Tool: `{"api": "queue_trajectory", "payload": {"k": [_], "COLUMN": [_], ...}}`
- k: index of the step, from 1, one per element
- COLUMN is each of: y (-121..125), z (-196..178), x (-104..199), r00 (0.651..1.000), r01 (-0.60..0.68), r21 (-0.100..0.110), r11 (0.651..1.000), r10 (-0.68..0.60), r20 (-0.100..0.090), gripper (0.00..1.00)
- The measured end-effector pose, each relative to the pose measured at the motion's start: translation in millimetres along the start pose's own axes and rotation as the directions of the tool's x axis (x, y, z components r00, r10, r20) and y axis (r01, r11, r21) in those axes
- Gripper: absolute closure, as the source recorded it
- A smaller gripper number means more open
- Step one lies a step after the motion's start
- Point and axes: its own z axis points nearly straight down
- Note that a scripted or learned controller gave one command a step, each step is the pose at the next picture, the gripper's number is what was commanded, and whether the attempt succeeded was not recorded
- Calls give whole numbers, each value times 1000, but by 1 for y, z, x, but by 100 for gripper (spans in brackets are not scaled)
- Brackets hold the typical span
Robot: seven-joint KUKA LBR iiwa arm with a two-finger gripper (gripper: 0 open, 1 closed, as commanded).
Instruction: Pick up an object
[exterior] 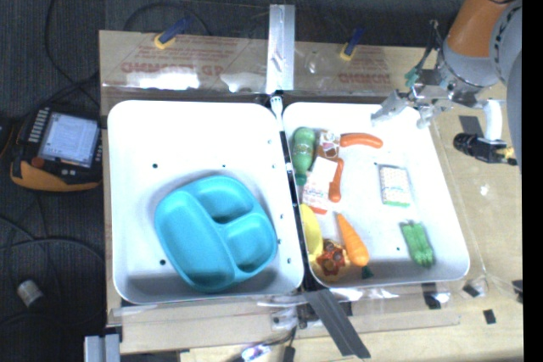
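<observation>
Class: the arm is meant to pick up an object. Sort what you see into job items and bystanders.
Job items: gripper; in the right bin, green pepper, carrot, white card, green block.

Bystanders: blue divided tray, handheld controller on the floor, blue clamps.

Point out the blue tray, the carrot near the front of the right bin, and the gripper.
blue tray (pixel 216 230): camera view, on the centre divider.
carrot (pixel 352 240): camera view, mid-body.
gripper (pixel 399 104): camera view, at its tip over the right bin's far corner.

Handheld screen device (pixel 61 144) left of bench
</observation>
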Motion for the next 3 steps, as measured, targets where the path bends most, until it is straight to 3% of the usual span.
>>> {"api": "queue_trajectory", "payload": {"k": [1,2,3], "y": [-57,-5,-6], "z": [86,94,86], "x": [-7,23,23], "r00": [998,997,997], "r01": [-67,77,77], "r21": [-7,-12,-5], "r11": [998,997,997], "r10": [67,-77,-77], "r20": [-9,8,9], "gripper": [0,0,100]}}
